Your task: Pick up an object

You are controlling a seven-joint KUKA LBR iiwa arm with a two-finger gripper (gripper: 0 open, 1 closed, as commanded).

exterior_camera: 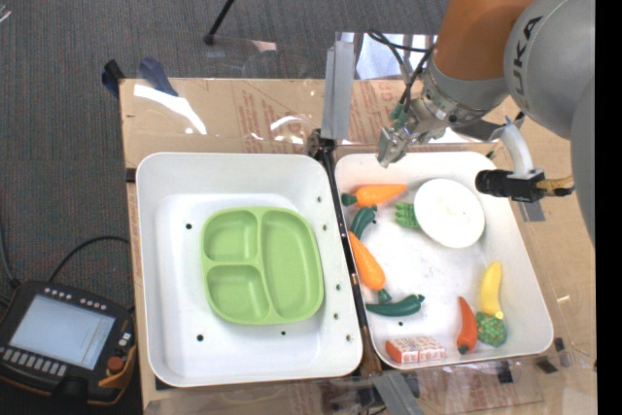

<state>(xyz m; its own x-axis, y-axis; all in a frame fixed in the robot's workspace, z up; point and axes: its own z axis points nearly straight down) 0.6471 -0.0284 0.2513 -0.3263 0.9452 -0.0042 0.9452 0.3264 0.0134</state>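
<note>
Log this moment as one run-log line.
phase: approach | gripper: above right bin far edge, holding nothing | nearest: carrot | left bin: green tray

Toy carrot (pixel 376 194) lying flat near right bin's far rim, second carrot (pixel 366 261) along left wall

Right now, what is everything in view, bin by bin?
Tray: 1, green, three compartments, left bin.
Carrots: 2, orange, right bin, left part.
Plate: 1, white, round, right bin, upper middle.
Green vegetables: 2, dark green, by the carrots.
Banana: 1, yellow, right side.
Chilli: 1, red-orange, lower right.
Broccoli: 1, green, beside the chilli.
Box: 1, red and white, front edge.
Pendant: 1, black, floor, lower left.
Gripper: 1, grey, above the right bin's back rim.
</note>
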